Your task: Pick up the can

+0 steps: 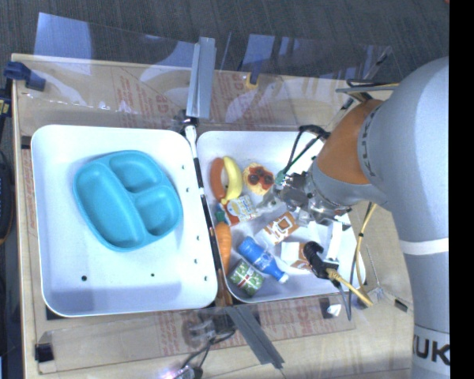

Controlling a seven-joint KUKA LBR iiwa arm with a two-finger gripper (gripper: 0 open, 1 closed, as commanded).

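The can (246, 278), green with a red and white label, lies on its side in the front left corner of the right bin (245, 142). A blue bottle (262, 260) rests right beside it. My gripper (291, 200) hangs over the middle of that bin, behind and to the right of the can and well apart from it. It sits close above a small brown and white box (280, 228). Nothing shows as held.
In the right bin's back left lie a banana (232, 178), a reddish sausage (216, 179), a round pastry (258, 178) and a small carton (242, 207). A carrot (223, 244) lies along the left wall. The left bin (55, 283) holds a blue divided plate (128, 198).
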